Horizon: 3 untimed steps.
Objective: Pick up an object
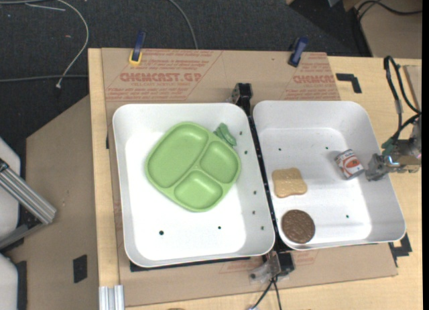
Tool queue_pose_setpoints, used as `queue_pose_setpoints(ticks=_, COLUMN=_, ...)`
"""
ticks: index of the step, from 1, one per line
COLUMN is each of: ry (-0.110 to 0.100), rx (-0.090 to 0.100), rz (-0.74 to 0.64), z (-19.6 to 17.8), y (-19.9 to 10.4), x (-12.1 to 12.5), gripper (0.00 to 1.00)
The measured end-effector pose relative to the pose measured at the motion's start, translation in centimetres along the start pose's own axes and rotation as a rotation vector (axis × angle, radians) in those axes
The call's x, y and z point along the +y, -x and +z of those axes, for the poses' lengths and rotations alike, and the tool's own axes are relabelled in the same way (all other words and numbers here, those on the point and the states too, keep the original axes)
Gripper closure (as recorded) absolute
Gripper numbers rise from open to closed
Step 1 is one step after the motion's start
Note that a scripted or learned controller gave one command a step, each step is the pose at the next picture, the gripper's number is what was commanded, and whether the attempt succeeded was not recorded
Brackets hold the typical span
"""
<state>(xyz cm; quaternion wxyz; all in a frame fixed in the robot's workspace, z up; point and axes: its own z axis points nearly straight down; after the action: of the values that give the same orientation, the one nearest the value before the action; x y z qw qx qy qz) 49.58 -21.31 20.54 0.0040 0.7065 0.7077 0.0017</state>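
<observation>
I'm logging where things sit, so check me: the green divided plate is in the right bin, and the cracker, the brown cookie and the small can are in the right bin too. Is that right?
Not quite. The camera view shows the green divided plate in the left bin. The cracker, brown cookie and small can are in the right bin, as you said.

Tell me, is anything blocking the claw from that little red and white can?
Nothing visible does. The gripper sits at the right bin's right edge, and the small can lies just to its left on the bin floor. The cracker and brown cookie lie further left, out of the way.
</observation>
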Motion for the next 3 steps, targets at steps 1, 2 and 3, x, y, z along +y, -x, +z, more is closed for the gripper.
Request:
queue_pose_setpoints(ticks=1, ry=-0.006, rx=0.003, rz=0.001, z=0.0, y=0.0, x=0.1, gripper=1.00)
queue_pose_setpoints(ticks=2, ry=-0.005, rx=0.005, rz=-0.004, z=-1.1, y=-4.3, x=2.3, gripper=1.00)
queue_pose_setpoints(ticks=3, ry=-0.004, rx=0.005, rz=-0.006, z=-2.2, y=-9.8, x=4.9, gripper=1.00)
